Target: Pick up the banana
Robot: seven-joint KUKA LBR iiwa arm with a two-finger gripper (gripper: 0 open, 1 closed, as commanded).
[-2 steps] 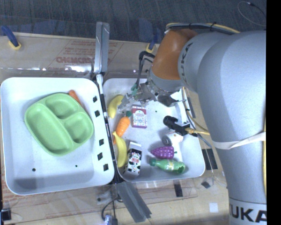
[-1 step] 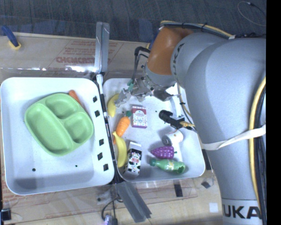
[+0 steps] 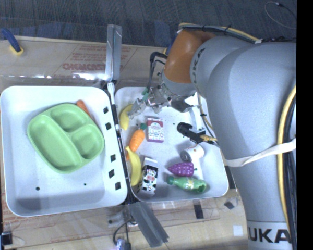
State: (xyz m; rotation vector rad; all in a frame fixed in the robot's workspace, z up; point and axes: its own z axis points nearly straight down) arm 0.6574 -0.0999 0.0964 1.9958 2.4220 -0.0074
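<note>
Banana (image 3: 124, 116) just left of pincer (image 3: 146, 101), seemingly untouched, pincer grip state unclear

Two bananas (image 3: 124, 116) (image 3: 134, 165), two carrots (image 3: 137, 139) (image 3: 83, 107) (one per bin).

Single fixed camera, high above the table (image 3: 52, 53), tilted down.

Looks down at a slant on both bins together: left bin (image 3: 15, 191) and right bin (image 3: 216, 184) side by side, meeting at a divider (image 3: 115, 134) near frame centre. Far enough off to take in dark carpet (image 3: 68, 4) beyond the table's far edge, close enough to cut the table's near edge at frame bottom. Seen from right of the divider, the grey arm (image 3: 245, 103) bulks large, nearer the lens than the bins, covering the right bin's right rim.
</note>
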